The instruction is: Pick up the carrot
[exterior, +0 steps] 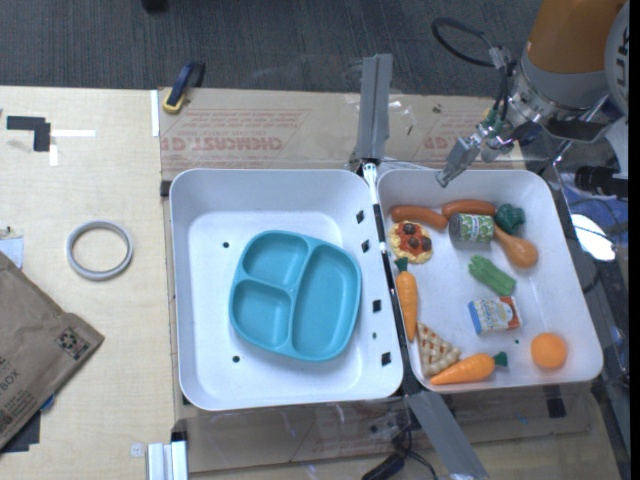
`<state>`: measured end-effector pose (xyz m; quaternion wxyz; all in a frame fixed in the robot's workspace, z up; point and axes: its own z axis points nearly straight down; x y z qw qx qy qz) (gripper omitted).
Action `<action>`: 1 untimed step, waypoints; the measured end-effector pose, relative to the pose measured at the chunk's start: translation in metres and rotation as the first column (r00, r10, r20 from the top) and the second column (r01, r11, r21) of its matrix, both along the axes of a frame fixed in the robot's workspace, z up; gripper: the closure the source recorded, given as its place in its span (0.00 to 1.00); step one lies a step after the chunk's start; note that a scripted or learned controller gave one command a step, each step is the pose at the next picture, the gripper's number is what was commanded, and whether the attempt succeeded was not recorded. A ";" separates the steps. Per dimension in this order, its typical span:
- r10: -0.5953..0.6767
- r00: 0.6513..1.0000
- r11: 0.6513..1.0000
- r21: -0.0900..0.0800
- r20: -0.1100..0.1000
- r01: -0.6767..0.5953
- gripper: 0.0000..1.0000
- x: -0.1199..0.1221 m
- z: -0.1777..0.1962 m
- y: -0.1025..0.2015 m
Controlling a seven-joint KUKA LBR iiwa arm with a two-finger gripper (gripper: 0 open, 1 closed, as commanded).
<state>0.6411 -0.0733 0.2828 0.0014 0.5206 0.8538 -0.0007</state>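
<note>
Against right bin's [560, 208] left wall, carrot [407, 302]

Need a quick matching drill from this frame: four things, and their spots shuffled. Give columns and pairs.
Things:
1. blue plate
2. tape ring
3. orange ball
4. gripper

Places:
A. right bin, near right corner
B. above right bin's far rim
C. middle of left bin
D. on the bench, left of both bins

Pairs: 1-C, 2-D, 3-A, 4-B
</note>
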 end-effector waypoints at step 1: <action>-0.016 1.000 1.000 0.001 -0.003 0.016 0.00 -0.051 -0.041 -0.050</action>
